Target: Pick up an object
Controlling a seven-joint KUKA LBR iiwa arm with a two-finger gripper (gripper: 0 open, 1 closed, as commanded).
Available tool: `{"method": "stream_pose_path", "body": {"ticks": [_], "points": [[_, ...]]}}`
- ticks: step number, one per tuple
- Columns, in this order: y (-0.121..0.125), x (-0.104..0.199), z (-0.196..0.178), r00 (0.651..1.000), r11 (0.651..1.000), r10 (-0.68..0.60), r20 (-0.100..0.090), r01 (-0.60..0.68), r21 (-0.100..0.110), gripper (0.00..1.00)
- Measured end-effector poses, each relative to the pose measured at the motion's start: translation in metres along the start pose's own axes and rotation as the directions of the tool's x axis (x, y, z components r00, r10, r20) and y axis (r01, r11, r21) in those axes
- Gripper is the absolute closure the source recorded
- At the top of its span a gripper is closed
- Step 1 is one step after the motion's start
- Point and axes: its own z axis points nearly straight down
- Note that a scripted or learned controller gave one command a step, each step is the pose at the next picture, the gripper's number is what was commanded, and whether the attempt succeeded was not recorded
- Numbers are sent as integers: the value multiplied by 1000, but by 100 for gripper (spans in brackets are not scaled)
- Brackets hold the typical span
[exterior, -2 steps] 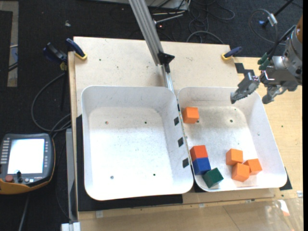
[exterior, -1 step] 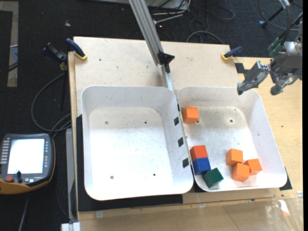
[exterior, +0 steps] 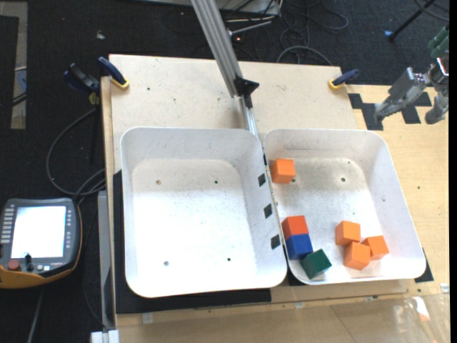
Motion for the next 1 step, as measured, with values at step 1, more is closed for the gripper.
{"method": "stream_pose_path", "body": {"ticks": [1], "points": [[-1, 44, 61, 1000, 1000, -8, -1, 8, 13, 0]]}}
